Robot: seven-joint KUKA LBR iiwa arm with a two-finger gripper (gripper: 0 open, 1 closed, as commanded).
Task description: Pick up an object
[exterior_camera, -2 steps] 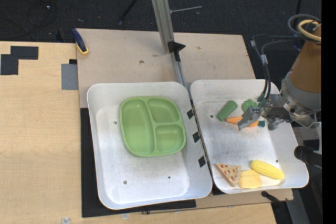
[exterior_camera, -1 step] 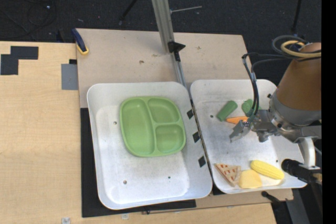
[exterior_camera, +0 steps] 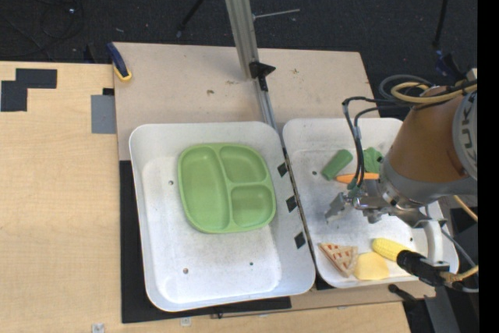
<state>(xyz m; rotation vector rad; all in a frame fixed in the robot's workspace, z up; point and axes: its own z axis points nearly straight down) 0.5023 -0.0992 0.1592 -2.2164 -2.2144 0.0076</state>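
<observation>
Hovering low in the right white bin (exterior_camera: 312, 138), the metal two-finger gripper (exterior_camera: 340, 208) grasps nothing, its opening unclear; next, descend toward the toy pizza slice (exterior_camera: 338, 256) at six o'clock.

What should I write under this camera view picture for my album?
Robot gripper reaching into the right bin of toy food, green plate waiting in the left bin.

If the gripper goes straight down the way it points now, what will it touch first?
Probably the bare white floor of the right bin. The gripper points down over an open patch, between the green block above and the pizza slice below. Depth is hard to judge from this slanted view.
</observation>
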